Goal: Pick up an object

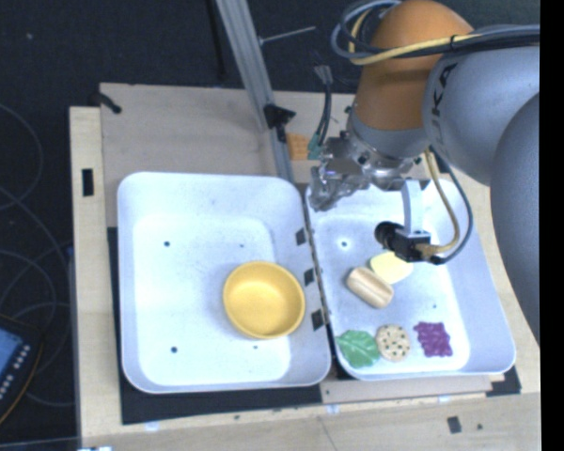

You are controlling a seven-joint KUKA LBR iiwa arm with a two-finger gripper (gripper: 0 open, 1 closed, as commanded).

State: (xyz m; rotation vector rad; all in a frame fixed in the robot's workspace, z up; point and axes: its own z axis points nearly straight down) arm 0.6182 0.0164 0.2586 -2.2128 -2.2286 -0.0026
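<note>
Objects for picking lie together in the right white plastic bin (470, 341): a tan cylindrical bread-roll-like piece (369, 287) near the middle, a pale yellow wedge (389, 267) touching its upper end, and along the near wall a green leaf-shaped piece (357, 347), a round speckled cookie (392, 342) and a purple grape-cluster piece (433, 338) in a row. A yellow round bowl (262, 300) sits alone in the left white plastic bin (160, 224), close to the divide between the two bins. The grey arm's gripper (334, 182) hangs over the far left corner of the right bin, apart from every item, and from this slant I cannot tell whether its claw is spread or closed; nothing is seen in it. The step in hand looks like choosing and approaching a target. The tan roll seems the fairest choice, since it stands clear of the walls, though the yellow wedge touching it could be nudged or caught along with it. A good approach would likely come straight down with the claw across the roll's short width, on the end away from the wedge. The three flat pieces by the near wall look harder, lying low with the rim close behind them.
</note>
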